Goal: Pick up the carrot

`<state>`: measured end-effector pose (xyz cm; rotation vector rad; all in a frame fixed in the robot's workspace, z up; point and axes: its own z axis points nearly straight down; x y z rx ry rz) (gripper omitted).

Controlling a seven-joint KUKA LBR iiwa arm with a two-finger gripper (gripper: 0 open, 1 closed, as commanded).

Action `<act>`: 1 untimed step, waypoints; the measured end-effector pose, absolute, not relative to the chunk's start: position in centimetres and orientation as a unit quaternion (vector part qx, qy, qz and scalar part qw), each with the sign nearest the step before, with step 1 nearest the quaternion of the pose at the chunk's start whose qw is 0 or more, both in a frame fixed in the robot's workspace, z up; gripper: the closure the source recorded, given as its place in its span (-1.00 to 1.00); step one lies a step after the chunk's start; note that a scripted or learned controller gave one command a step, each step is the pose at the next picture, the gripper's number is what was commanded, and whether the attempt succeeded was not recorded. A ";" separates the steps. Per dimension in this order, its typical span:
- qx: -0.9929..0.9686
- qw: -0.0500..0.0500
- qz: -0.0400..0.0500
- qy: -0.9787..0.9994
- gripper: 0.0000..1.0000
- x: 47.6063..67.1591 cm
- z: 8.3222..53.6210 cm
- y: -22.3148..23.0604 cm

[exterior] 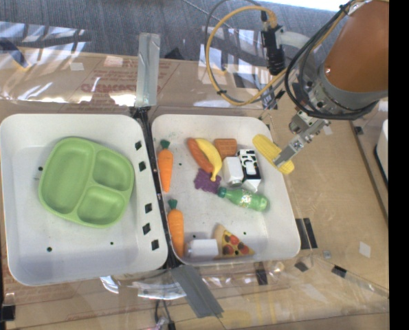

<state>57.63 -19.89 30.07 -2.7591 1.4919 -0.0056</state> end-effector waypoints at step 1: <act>-0.909 0.002 -0.002 0.416 1.00 59.4 31.3 -20.2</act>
